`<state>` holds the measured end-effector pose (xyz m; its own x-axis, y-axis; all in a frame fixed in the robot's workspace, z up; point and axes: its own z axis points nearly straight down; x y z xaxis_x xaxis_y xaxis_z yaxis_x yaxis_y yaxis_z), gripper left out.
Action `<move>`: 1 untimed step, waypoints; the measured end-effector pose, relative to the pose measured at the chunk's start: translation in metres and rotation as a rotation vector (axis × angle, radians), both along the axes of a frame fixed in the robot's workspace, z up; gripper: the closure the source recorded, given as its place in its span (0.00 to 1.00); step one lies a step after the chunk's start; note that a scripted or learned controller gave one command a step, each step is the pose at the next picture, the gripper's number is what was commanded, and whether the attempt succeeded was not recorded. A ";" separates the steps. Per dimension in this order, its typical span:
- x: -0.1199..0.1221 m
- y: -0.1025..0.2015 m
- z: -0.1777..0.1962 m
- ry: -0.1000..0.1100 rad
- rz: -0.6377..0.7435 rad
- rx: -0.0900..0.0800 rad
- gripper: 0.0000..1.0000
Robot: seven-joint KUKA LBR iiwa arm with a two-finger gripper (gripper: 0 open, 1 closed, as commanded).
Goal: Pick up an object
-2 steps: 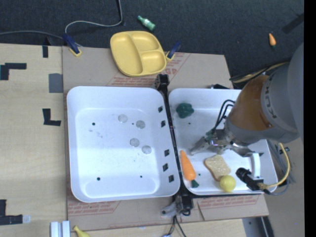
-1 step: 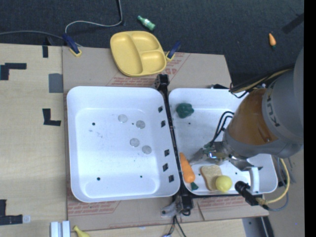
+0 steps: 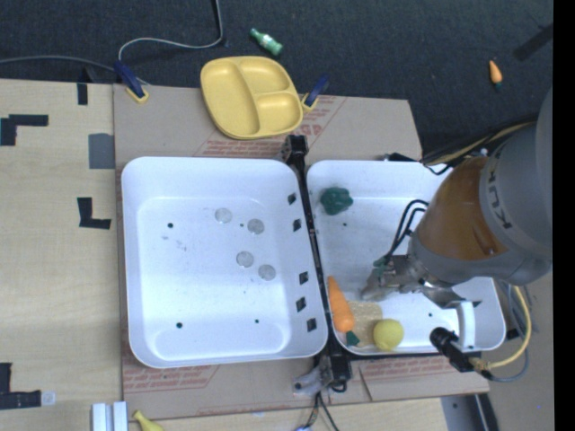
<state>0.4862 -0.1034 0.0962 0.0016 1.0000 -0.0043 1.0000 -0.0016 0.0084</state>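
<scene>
Tabletop [image 3: 54, 268], one, tan cardboard-covered, with black tape marks along its left part.

Shallow white plastic bins, two, side by side. Left bin [image 3: 144, 241] bears four small round grey marks on its floor and a few dark specks. Right bin [image 3: 377, 182] carries the objects (its far right side is hidden under the arm).

Grey robot arm with orange band [image 3: 490, 218], one, reaching in from the right over the right bin; cut off by the right edge.

Two-finger gripper [image 3: 384, 281], one, low over the right bin's floor, just above the tan pad. Whether its fingers are apart or together I cannot tell; dark cables and the wrist cover them.

Yellow divided plastic plate [image 3: 252, 97], one, on the tabletop beyond the bins.

Orange carrot-shaped toy [image 3: 339, 305], one, against the right bin's left wall.

Tan flat rectangular pad [image 3: 364, 312], one, between carrot and ball, partly hard to make out.

Dark green lumpy toy [image 3: 337, 200], one, near the right bin's upper left corner.

Yellow round ball [image 3: 388, 334], one, at the near wall.

Small green bottle [image 3: 266, 40], one, on the dark floor beyond.
</scene>
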 end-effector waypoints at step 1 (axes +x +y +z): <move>0.000 0.000 0.000 0.001 0.000 0.000 0.00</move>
<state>0.4860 -0.1034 0.0960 0.0016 1.0000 -0.0040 1.0000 -0.0016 0.0078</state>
